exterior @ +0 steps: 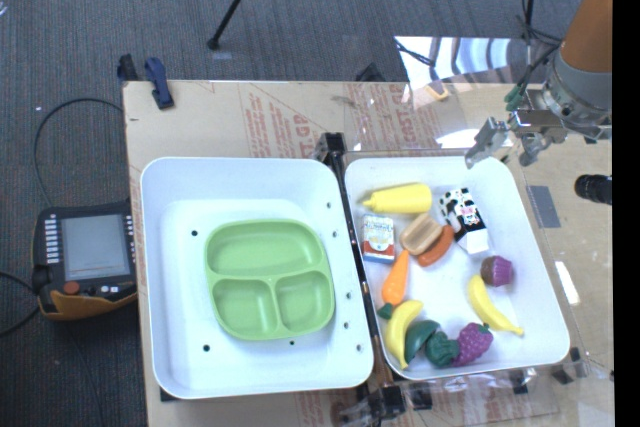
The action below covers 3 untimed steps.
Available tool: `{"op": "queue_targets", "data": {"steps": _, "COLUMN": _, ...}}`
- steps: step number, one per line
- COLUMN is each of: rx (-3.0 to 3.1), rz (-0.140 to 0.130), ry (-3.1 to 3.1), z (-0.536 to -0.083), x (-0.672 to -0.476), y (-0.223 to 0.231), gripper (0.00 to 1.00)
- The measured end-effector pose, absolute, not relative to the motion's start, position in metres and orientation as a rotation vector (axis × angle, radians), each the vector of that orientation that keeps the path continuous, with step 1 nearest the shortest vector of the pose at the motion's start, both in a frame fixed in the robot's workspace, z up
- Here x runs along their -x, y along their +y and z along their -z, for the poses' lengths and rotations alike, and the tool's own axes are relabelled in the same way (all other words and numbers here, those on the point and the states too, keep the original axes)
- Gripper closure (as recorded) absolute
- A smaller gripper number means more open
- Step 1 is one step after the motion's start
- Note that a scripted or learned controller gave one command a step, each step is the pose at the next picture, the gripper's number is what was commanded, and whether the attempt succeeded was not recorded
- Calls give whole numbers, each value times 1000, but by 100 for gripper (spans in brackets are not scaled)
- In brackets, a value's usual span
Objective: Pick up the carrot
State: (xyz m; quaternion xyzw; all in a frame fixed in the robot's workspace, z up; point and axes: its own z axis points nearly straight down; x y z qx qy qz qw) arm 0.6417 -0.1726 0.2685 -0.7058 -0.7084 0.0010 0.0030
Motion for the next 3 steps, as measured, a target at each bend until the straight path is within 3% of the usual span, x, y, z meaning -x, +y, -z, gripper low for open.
{"op": "queue_targets", "data": {"steps": 1, "rx": 2062, "rz": -14, "ry": -2342, "z": -139, "x": -608, "y": -104, "gripper": 0}}
{"op": "queue_targets", "data": {"steps": 2, "rx": 2389, "rz": -12, "ry": -2018, "z": -84, "x": -543, "y": -97, "gripper": 0}}
{"op": "queue_targets", "data": {"steps": 3, "rx": 2392, "rz": -15, "ry": -2004, "z": -92, "x": -543, "y": -97, "gripper": 100}}
